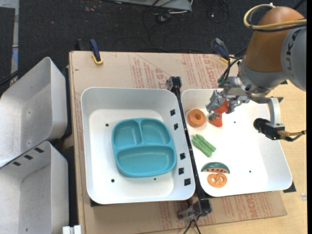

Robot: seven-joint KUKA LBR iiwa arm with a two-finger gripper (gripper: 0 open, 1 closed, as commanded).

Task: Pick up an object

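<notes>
Red object (217, 117), shape unclear.

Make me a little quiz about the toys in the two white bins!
1. True or false: the blue tray lies in the left bin.
2. Which toy lies closest to the red toy under the hand? A) the orange ring B) the pretzel C) the melon slice
3. Fill in: the green beans lie in the ____ bin.

Key: 1 true; 2 A; 3 right.
</notes>
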